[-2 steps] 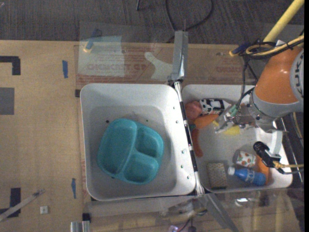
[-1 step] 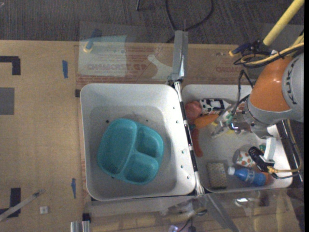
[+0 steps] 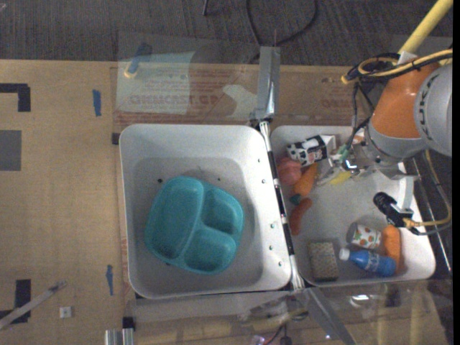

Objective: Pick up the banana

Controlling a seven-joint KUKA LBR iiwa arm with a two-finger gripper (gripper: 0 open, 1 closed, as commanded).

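In the right bin [image 3: 424,268], a yellow banana [image 3: 339,180] lies in the upper middle, only partly visible as a short yellow strip. My gripper [image 3: 346,165] is right over it, low in the bin, reaching in from the right beneath the orange-banded wrist. The gripper body hides the banana's right end. I cannot make out whether the banana sits between the gripper's tips or just beneath them.
Just left of the banana are an orange carrot [image 3: 305,182], a pink fruit [image 3: 290,169], a cow-patterned carton [image 3: 309,150] and a red item [image 3: 298,212]. At the bin's front lie a brown sponge [image 3: 323,259], a printed cup [image 3: 365,236], a blue bottle [image 3: 368,262] and an orange item [image 3: 392,241]. The left bin [image 3: 136,157] holds a teal divided plate [image 3: 194,225].
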